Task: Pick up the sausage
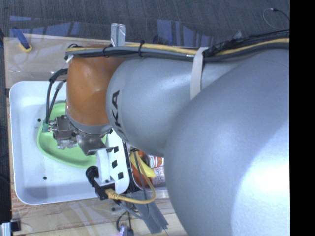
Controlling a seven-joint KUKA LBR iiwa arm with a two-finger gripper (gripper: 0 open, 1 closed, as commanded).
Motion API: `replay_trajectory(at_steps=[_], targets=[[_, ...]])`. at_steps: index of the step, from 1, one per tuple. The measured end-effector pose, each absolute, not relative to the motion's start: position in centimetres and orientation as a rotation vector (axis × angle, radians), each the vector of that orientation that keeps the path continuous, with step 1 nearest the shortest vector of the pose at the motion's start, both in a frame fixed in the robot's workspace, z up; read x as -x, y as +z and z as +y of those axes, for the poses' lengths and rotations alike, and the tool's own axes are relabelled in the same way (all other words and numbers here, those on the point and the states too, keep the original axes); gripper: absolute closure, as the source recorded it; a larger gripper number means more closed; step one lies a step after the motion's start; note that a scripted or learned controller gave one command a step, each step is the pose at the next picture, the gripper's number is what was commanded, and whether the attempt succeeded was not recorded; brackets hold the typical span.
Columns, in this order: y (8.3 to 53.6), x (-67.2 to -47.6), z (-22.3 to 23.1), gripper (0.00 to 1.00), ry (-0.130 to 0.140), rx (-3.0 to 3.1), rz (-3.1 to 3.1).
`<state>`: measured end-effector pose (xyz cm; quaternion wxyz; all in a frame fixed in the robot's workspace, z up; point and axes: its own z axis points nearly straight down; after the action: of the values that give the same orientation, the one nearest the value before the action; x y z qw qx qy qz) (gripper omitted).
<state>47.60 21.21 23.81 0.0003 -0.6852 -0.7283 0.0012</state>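
The gripper is seen low over the left bin, below the orange band of the arm. Its fingers are hidden under the wrist hardware, so it cannot be told whether anything is held or how wide they are set. A green plate is seen directly beneath the gripper, lying on the floor of the left bin, partly covered by the wrist. A white bracket with black fittings is carried on the wrist, just right of the plate. A can with a red and white label is partly shown beside the bracket, with a yellow cable looped in front. The sausage cannot be made out; most of both bins is covered by the arm.
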Motion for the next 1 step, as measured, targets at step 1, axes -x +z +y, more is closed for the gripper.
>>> replay_trajectory(at_steps=[1], targets=[[22.14,-47.54,21.29,1.00,0.009,2.177,-2.262]])
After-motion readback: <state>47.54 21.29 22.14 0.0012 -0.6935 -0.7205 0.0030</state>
